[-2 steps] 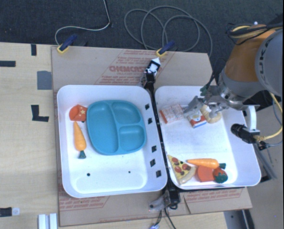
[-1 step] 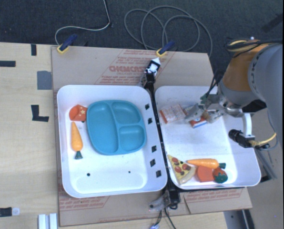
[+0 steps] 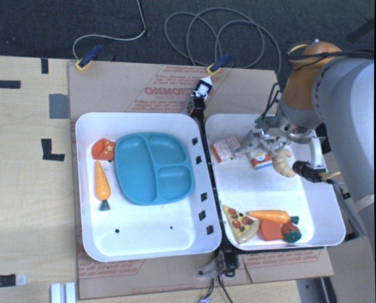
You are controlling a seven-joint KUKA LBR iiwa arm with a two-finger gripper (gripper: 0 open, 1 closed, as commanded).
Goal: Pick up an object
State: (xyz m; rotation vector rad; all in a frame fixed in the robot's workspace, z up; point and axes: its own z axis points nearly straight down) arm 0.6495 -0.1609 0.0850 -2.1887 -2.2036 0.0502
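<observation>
My gripper (image 3: 258,145) hangs low over the upper part of the right bin (image 3: 320,207), under the grey wrist with its orange band. Just below it lies a small orange and white carton (image 3: 261,162). A beige croissant (image 3: 282,162) rests right of that carton, and a red and white carton (image 3: 222,149) lies to the gripper's left. Along the bin's front lie a pizza slice (image 3: 240,224), a carrot (image 3: 270,216), a red block (image 3: 272,231) and a strawberry (image 3: 292,233).
The left bin (image 3: 144,238) holds a blue divided plate (image 3: 154,168), a red tomato piece (image 3: 103,149) and a small carrot (image 3: 101,182). A black clip divider (image 3: 204,169) runs between the bins. Cables lie on the dark floor behind the bench.
</observation>
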